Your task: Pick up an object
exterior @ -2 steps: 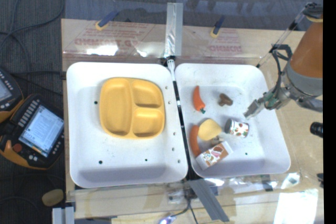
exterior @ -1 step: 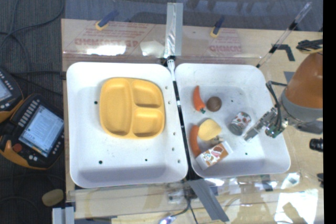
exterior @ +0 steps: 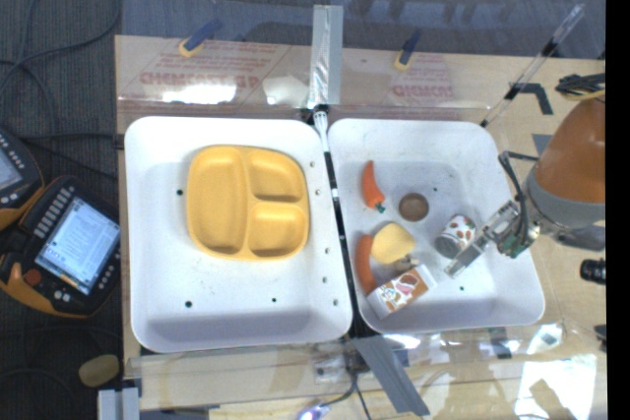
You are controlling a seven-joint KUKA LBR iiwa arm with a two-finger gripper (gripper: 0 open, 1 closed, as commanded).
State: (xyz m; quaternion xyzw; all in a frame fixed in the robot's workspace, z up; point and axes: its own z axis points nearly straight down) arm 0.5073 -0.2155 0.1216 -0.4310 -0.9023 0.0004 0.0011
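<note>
Arm (exterior: 576, 174): grey wrist housing under a rounded orange band. Gripper (exterior: 471, 258): slim metallic fingers, greenish parts at its base.

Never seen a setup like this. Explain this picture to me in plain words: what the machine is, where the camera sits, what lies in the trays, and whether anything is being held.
One camera looks down at a slant on a bench with two shallow white bins side by side. The grey robot arm with an orange band reaches in from the picture's right; its two-finger gripper hangs low over the right white bin.

The left white bin holds a yellow plastic tray with three compartments. The right bin holds small toy-like items: an orange carrot, a round brown disc, a small printed can, a pale yellow wedge lying against a curved orange piece, and a printed red and white carton.

The gripper's tip sits just beside the can, but I cannot see anything between its fingers, so nothing counts as held yet.
</note>
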